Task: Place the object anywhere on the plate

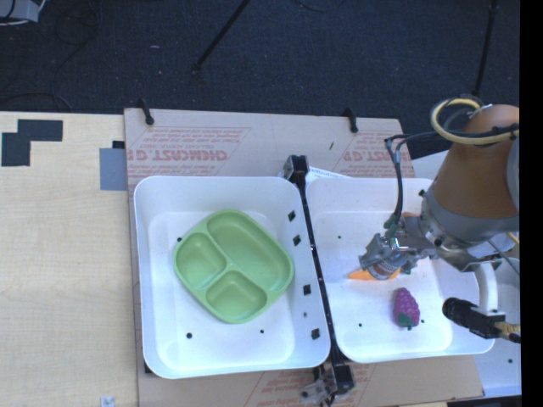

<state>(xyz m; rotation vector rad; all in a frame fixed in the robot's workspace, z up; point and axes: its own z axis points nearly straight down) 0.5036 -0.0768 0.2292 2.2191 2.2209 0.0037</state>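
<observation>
Orange carrot-like object (360,274) lies in the right bin (428,342), touching the end effector (383,264) at its eight o'clock; finger state, can't tell. Green plate (232,264) sits in the left bin (161,227).

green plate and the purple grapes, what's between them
In the camera view, the black divider where the two bins meet lies between the green plate and the purple grapes; otherwise just white bin floor.

My gripper (383,262) sits low in the right bin (339,227), directly over a small object (360,274) on the bin floor. A second object (405,307) lies nearer the camera, to the right. The divided plate (233,265) rests in the left bin (161,227).
</observation>
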